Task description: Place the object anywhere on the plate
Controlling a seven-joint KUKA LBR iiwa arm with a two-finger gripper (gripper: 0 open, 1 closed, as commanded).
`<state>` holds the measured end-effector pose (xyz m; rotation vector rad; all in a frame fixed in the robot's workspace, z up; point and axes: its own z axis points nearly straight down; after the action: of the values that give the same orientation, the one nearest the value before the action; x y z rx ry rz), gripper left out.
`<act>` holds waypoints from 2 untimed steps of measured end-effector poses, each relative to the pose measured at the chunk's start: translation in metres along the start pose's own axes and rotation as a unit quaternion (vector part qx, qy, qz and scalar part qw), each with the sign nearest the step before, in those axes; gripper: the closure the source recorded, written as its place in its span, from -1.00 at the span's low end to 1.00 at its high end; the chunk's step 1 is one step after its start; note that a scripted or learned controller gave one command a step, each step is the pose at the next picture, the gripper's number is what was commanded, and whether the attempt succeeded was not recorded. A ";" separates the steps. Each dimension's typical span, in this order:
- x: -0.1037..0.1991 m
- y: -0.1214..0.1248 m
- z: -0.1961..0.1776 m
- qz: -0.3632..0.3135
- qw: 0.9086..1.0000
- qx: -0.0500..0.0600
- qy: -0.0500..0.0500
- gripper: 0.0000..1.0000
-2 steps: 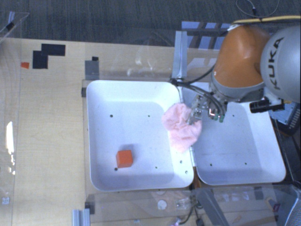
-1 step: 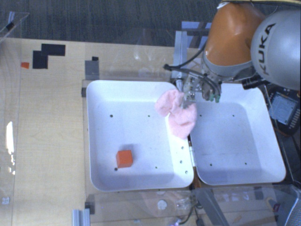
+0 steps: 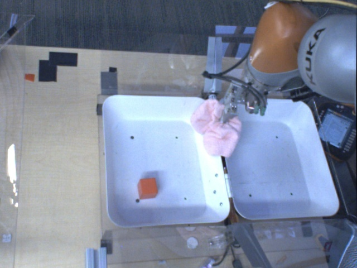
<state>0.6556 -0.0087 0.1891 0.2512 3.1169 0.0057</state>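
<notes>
We are seeing the grey arm [image 3: 312,43] reaching over the right bin [image 3: 290,205], its gripper [image 3: 230,116] pinching a pink cloth [image 3: 215,128] that is hanging over the seam beside the left bin [image 3: 162,211], where an orange block [image 3: 148,188] is sitting near the front wall.

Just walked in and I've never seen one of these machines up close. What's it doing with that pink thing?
A grey robot arm with an orange band reaches in from the right, and its claw sits right on a soft pink cloth bundle. The bundle lies over the seam between two shallow white bins, the left one and the right one. Whether the claw actually grips it is hard to tell from this angle. A small orange block lies untouched in the left bin.
</notes>
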 end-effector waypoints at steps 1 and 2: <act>0.041 0.066 0.002 -0.129 0.992 0.000 0.003 1.00; 0.065 0.123 0.036 -0.151 0.988 -0.001 0.004 1.00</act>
<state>0.6111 0.1230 0.1525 -0.2239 3.1268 0.0049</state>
